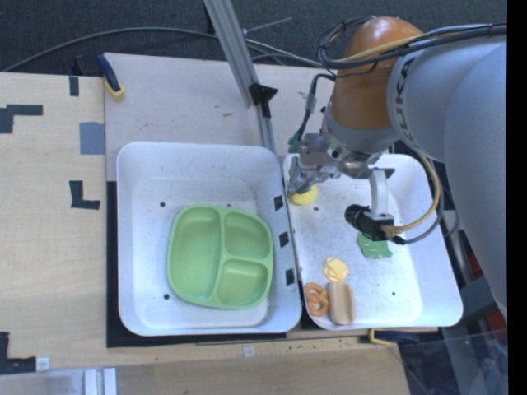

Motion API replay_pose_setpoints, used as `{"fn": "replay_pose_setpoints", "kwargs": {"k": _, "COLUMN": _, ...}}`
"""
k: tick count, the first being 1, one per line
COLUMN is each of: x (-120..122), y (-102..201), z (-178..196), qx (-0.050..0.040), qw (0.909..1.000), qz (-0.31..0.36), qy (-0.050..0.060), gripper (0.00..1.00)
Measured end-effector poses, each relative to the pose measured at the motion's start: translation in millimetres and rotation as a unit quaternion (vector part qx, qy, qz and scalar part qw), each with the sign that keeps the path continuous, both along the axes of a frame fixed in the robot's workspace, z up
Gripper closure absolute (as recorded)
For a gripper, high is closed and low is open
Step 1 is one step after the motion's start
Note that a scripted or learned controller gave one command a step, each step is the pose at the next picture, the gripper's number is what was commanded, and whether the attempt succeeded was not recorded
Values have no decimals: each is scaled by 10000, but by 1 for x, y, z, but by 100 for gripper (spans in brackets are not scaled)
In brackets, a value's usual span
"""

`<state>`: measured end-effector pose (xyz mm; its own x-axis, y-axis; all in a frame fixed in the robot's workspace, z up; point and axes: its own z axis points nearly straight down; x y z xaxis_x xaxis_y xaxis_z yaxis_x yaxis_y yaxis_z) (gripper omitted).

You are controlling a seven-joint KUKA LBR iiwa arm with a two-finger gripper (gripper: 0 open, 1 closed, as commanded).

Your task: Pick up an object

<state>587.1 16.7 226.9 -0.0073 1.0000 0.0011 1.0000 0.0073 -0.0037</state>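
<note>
My gripper [303, 180] reaches down into the far left corner of the right bin [412, 303], right over a small yellow object [305, 196] that peeks out just below it. Whether that object sits between the fingers is hidden by the wrist. Further down the bin lie a green piece [375, 248], a yellow piece [335, 269], a pretzel [315, 299] and a tan bread-like roll [340, 302].
The left bin [140, 179] holds a green divided plate [221, 256]. A slanted metal pole [235, 44] rises behind the bins. A black cable end [362, 218] hangs from the arm over the right bin.
</note>
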Motion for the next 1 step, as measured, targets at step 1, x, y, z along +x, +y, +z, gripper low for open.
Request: {"fn": "replay_pose_setpoints", "kwargs": {"k": 1, "x": 5, "y": 59, "z": -9, "qx": 0, "qw": 10000, "qz": 3, "qy": -6, "gripper": 100}}
